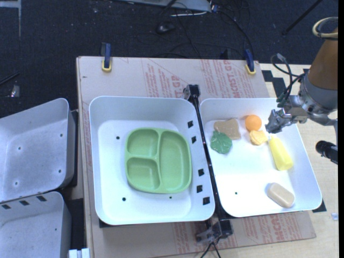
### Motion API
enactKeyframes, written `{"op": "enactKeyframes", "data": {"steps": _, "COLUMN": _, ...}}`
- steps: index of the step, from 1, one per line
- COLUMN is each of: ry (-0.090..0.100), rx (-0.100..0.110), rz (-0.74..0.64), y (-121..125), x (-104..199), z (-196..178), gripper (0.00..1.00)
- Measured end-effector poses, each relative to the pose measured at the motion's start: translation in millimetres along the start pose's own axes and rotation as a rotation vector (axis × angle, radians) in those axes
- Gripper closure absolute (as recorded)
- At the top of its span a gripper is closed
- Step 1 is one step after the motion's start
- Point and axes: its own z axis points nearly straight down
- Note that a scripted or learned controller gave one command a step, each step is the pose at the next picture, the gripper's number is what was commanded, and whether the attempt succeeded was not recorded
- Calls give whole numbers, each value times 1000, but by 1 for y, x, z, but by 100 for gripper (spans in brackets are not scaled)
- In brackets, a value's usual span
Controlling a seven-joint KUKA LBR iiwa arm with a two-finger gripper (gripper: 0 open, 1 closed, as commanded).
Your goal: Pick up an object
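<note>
One claw (274, 121) w/ two dark fingers hangs over the upper right part of the right bin (303, 160), on the grey arm (322, 87) coming in from the right w/ the orange band above the wrist. Can't tell if the fingers are wide or narrow; nothing seen between them. Claw tip sits just right of the orange ball (253, 122), just above the top end of the yellow piece (280, 152), and near the small orange-yellow piece (258, 137); contact w/ any of them can't be judged.

Six things lie in the right bin. Ball is near the back, w/ the orange-yellow piece just below it. Yellow piece lies lengthwise, slanting down-right. Tan piece (227, 128) is left of the ball, and the green lump (221, 143) touches its lower left edge. Beige block (281, 194) lies alone near the front right corner, well apart from the rest.

Left bin (107, 144) holds a green tray (159, 160) w/ three compartments, about centred. Both bins sit side by side on the tabletop (161, 77), w/ two blue-yellow clamps (106, 56) at its back edge. More white bins (32, 144) at far left.
</note>
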Motion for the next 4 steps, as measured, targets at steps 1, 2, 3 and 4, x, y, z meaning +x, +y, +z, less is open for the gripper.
{"op": "enactKeyframes", "data": {"steps": 1, "ry": 0, "rx": 0, "rz": 0, "y": 1, "x": 0, "z": -29, "gripper": 100}}
{"op": "enactKeyframes", "data": {"steps": 2, "ry": 1, "rx": 0, "rz": -5, "y": 18, "x": 53, "z": -32, "gripper": 100}}
{"op": "enactKeyframes", "data": {"steps": 3, "ry": 1, "rx": 1, "rz": -4, "y": 22, "x": 105, "z": -35, "gripper": 100}}
{"op": "enactKeyframes", "data": {"steps": 4, "ry": 1, "rx": 2, "rz": -3, "y": 35, "x": 148, "z": -28, "gripper": 100}}
